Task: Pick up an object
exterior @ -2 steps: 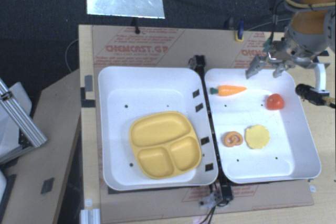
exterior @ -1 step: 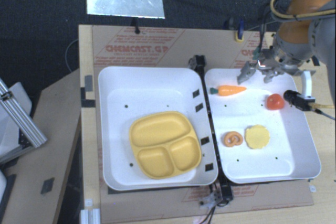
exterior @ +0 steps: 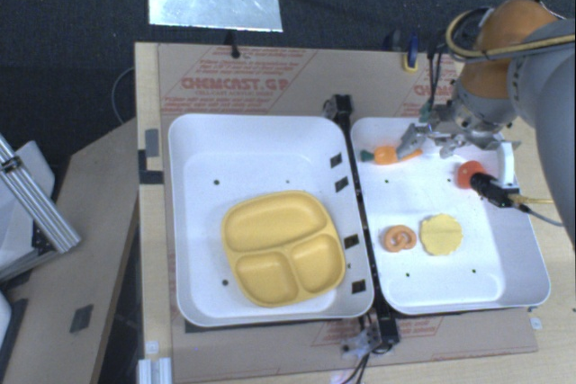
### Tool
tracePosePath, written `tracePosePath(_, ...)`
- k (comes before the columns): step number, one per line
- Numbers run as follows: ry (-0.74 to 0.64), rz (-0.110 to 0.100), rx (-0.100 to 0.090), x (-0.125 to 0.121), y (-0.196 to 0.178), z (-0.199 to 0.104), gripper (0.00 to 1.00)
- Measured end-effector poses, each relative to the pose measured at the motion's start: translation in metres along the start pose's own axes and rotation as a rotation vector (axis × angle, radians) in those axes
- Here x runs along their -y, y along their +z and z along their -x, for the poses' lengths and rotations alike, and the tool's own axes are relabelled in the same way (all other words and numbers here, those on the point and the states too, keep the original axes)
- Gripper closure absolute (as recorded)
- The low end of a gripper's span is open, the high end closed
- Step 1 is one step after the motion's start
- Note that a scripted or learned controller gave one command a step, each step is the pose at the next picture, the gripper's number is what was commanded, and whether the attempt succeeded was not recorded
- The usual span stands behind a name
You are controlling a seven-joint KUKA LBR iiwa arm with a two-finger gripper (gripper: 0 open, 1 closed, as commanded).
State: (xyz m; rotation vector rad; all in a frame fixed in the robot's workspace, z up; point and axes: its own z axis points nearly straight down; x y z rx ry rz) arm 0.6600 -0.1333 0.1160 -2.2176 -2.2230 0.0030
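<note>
I am working in the right bin (exterior: 517,270), where the hand (exterior: 438,137) is hovering at the far end, just right of a toy carrot (exterior: 392,155). Its grip I cannot tell from here. A red piece (exterior: 468,174) is lying just beyond it; a pretzel (exterior: 400,238) and a yellow slice (exterior: 441,235) are sitting nearer me. I am judging the carrot closest: centre over it, align across its width, then descend.

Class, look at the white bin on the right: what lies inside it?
Inside the right bin lie a toy carrot, a red piece, an orange ring and a pale yellow disc. The arm covers the bin's far right corner.
</note>
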Motion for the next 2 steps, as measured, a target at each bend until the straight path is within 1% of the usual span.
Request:
tracePosePath(1, -0.002, 0.005, -0.003, -0.004, 0.023, 0.000, 0.00)
tracePosePath(2, -0.004, 0.007, -0.001, -0.004, 0.011, 0.001, 1.00)
